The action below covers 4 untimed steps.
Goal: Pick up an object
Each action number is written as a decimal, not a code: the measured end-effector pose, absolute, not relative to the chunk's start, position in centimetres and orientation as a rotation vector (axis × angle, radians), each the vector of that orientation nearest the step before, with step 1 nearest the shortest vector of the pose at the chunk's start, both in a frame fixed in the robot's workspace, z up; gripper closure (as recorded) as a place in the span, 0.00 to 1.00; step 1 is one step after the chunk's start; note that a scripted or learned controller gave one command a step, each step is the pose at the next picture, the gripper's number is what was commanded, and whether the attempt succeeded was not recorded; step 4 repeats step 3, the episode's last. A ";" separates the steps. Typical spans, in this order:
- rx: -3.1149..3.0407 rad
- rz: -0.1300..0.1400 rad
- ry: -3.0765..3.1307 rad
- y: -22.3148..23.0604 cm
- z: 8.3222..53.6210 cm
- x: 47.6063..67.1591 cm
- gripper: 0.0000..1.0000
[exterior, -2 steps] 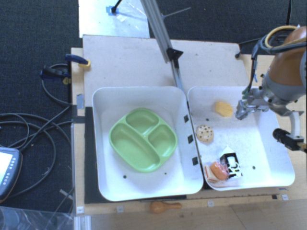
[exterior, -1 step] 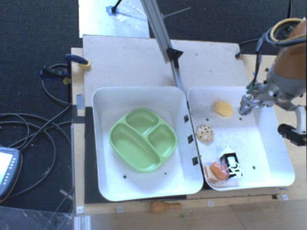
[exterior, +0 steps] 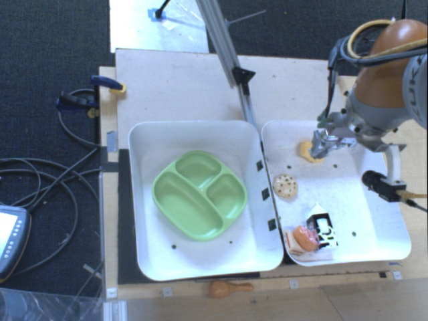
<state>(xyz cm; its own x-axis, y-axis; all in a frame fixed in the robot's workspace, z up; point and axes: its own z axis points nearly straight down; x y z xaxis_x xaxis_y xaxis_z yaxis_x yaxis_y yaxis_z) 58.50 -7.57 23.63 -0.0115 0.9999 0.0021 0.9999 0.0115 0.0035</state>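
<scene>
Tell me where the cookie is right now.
The cookie lies in the right bin, near its left wall, below the gripper and above the black-and-white packet.

The scene was evenly and brightly lit from above, and no hard shadows were cast. The two white bins (exterior: pixel 200 136) were nearly washed out, their rims merging with the pale bench (exterior: pixel 174 85). Soft shade was seen under the green tray (exterior: pixel 199 194). The picture was slightly soft and grainy throughout.
</scene>
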 end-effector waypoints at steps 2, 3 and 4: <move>2.209 0.005 2.236 3.9 23.6 57.3 1.00; 2.211 0.003 2.236 9.9 22.5 56.5 1.00; 2.211 0.003 2.236 9.9 22.5 56.5 1.00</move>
